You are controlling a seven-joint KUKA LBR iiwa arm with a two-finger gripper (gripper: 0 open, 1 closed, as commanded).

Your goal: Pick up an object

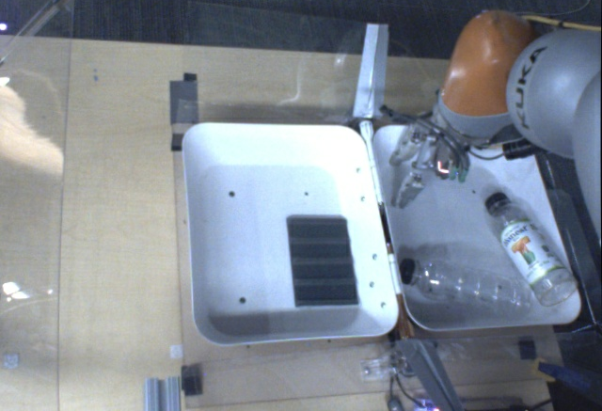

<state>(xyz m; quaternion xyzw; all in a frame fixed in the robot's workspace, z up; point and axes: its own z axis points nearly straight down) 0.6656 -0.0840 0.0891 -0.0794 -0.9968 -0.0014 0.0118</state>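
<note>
Counting two clear bottles (470, 282) (529, 250) and one black ridged block (323, 260).

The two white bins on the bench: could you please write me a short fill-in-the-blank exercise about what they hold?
1. The dark ribbed rectangular block lies in the ____ white bin.
2. The small clear plastic bottle with the orange-and-green label lies in the ____ white bin.
3. The large clear plastic bottle has a ____ cap.

Missing words: left; right; black
</note>
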